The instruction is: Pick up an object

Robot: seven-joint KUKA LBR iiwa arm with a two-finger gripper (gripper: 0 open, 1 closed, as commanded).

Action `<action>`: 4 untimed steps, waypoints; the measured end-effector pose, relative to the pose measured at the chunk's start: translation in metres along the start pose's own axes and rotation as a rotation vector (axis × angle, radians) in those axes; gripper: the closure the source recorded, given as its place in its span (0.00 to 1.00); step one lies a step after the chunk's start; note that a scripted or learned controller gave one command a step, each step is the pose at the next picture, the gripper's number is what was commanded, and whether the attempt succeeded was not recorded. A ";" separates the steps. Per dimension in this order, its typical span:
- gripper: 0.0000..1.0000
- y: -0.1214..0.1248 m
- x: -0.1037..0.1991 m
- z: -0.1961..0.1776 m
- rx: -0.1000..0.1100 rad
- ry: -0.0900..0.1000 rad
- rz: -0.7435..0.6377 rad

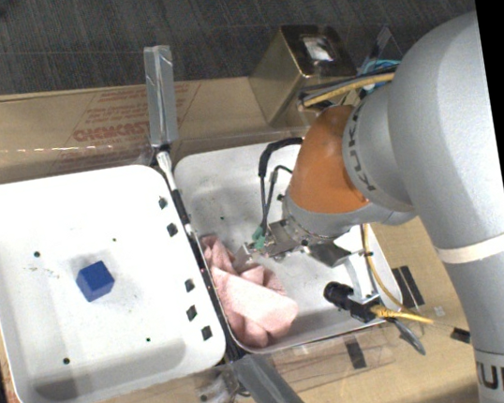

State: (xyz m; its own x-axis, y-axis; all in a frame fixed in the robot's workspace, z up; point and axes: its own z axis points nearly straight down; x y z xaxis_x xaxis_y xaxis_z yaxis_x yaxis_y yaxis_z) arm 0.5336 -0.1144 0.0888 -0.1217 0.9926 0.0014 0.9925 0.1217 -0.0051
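Midway at best: gripper lowered into right bin, just beside pink cloth; finger state indiscernible, nothing visibly held. Blue cube untouched in left bin. Lift outstanding.

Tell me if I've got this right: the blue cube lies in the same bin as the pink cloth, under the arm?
Not quite. The camera view shows the blue cube alone in the left bin; the pink cloth lies in the right bin, under the arm.
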 end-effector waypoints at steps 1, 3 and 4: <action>0.00 -0.038 -0.009 0.000 0.001 0.001 -0.055; 0.00 -0.038 0.006 -0.009 0.004 0.002 -0.077; 0.00 -0.017 0.018 -0.001 -0.001 0.000 -0.135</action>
State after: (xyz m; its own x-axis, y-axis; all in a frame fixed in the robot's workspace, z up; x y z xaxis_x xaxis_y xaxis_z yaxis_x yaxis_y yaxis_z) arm 0.5142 -0.0990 0.0902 -0.2545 0.9671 0.0017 0.9671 0.2545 -0.0040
